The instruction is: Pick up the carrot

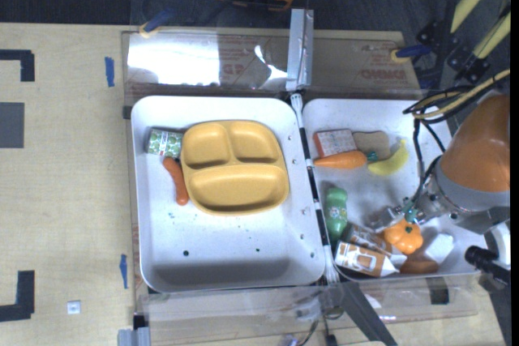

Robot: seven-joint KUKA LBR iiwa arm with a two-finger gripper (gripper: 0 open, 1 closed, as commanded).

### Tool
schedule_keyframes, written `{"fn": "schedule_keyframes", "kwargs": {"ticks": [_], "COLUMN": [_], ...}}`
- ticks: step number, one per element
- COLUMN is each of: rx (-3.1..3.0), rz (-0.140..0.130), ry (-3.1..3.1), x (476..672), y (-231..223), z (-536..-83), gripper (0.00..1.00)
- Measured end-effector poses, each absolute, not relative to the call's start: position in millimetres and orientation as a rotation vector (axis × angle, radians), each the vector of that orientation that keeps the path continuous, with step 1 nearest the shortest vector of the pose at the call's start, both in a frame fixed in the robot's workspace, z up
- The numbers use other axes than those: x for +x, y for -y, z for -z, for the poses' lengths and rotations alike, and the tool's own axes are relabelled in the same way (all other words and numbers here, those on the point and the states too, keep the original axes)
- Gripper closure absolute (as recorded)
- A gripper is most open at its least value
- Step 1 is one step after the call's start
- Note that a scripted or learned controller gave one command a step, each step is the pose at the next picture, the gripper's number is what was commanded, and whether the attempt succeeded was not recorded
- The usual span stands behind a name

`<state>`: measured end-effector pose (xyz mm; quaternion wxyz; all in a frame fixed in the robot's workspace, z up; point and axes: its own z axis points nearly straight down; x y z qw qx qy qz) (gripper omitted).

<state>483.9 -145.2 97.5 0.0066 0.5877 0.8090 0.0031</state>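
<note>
The carrot (340,160) is an orange tapered piece lying flat near the back left of the right bin (369,111), just in front of a small brown box (333,141). The arm reaches in from the right, its orange band (485,151) above the wrist. My gripper (412,214) hangs low over the front of the right bin, just above a round orange fruit (403,238). It is well to the right of the carrot and nearer the front, apart from it.
A yellow banana (390,160) lies right beside the carrot. A green bottle (336,207), a printed carton (361,258) and a brown item (418,263) crowd the right bin's front. The left bin (227,255) holds a yellow divided plate (234,166), a green can (164,143) and a reddish-orange stick (176,179).
</note>
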Motion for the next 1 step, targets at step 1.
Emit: {"fn": "schedule_keyframes", "kwargs": {"ticks": [1], "rx": [1.848], "rz": [-0.001], "ry": [-2.538], "x": [529.0], "y": [116.6], "z": [-104.3], "gripper": [1.00]}}
